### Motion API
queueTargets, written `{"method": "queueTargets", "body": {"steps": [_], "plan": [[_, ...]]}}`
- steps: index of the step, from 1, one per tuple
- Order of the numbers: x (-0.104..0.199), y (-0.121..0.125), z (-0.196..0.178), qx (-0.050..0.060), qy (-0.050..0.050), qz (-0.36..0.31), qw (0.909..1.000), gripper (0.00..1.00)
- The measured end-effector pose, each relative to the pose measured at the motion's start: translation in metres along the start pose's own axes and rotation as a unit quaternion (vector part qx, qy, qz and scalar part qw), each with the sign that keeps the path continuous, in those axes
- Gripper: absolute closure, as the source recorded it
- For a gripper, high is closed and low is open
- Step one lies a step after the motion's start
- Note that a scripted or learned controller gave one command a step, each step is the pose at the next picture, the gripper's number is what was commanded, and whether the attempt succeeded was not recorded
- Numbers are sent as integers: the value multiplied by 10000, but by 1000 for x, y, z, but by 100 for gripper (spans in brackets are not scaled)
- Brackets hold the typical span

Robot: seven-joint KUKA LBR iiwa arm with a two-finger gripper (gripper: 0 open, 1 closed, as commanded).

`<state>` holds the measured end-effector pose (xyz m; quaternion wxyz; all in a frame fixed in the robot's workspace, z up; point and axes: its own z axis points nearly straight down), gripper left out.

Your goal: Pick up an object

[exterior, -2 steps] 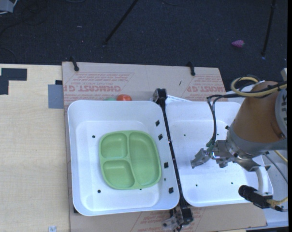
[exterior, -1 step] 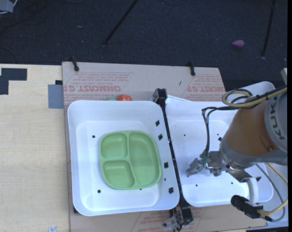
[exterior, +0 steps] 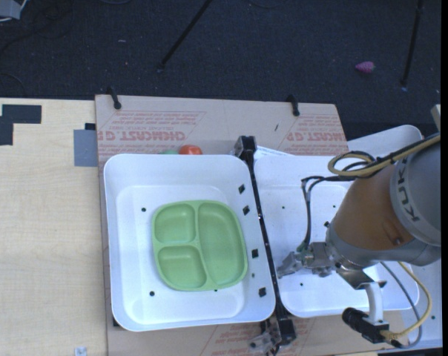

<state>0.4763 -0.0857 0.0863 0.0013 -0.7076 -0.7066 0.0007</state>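
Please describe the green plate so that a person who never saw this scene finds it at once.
Find the left shallow white bin. The light green plastic plate lies flat on its floor. It is divided into three compartments, unlike anything nearby.

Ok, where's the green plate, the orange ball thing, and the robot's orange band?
green plate (exterior: 199, 245): camera view, on the divider between its compartments.
orange ball (exterior: 190, 150): camera view, on its top, behind the left bin's far rim.
orange band (exterior: 369, 213): camera view, on its middle, above the wrist.
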Motion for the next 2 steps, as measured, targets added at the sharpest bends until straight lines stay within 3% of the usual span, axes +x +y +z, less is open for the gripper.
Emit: {"method": "queueTargets", "body": {"steps": [1,2], "plan": [[-1,1,-13,-12,2,34,10000,100],[-6,4,-74,-26,-5,-7,10000,100]]}}
